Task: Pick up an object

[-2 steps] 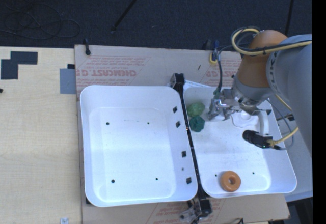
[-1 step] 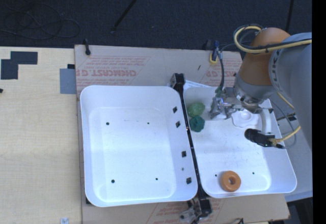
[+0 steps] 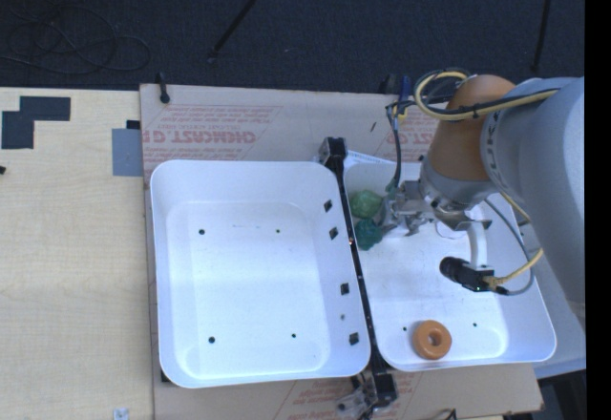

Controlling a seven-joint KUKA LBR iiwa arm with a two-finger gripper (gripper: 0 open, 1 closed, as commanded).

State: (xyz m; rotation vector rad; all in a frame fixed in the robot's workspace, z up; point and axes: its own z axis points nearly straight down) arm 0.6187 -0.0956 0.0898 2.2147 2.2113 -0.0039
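Note:
My gripper (image 3: 399, 216) hangs low over the back left part of the right bin (image 3: 477, 351), just to the right of a green crumpled object (image 3: 366, 206). A darker teal piece (image 3: 368, 235) lies just below that green object, against the divider between the bins. The gripper's metal tip points left toward both and is close to them; whether it touches them is unclear. An orange ring (image 3: 431, 339) lies flat near the front of the right bin, well away from the gripper.
The left bin (image 3: 172, 218) stands beside the right one, with a black clip rail (image 3: 346, 246) between them. The arm's orange band and grey body (image 3: 516, 151) cover the right bin's back right. A black cable connector (image 3: 465, 272) hangs over the bin floor.

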